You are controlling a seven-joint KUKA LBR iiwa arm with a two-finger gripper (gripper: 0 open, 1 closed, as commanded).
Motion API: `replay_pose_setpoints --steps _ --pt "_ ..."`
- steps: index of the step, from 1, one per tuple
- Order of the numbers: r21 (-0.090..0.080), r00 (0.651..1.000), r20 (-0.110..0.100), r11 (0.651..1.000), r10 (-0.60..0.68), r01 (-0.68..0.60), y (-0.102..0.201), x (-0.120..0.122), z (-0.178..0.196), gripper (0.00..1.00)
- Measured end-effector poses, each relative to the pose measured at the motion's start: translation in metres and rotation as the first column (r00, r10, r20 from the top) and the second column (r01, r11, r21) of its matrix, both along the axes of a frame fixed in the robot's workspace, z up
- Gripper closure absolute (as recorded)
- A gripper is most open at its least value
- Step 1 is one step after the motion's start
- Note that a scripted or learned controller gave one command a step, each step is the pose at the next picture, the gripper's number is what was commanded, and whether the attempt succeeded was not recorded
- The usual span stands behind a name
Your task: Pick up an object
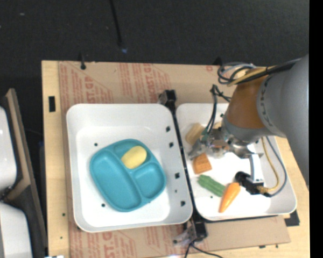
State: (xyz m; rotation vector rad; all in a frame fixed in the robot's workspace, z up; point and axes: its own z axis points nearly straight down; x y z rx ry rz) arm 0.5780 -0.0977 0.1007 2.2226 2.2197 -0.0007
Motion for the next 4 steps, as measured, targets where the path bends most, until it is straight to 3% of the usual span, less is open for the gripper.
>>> replay_pose_setpoints --steps 1,2,3,4 --pt "0.000 1.000 -0.001 1.000 -0.001 0.001 -0.001 -0.059 0.000 0.00" --pt "0.000 1.000 0.002 1.000 0.002 -0.002 -0.001 -0.006 0.000 0.00" --pt "0.000 1.000 0.001 1.000 0.002 -0.002 0.000 0.091 0.000 0.00" --pt "0.000 1.000 0.001 1.000 0.000 0.000 -0.001 0.066 0.000 0.00"
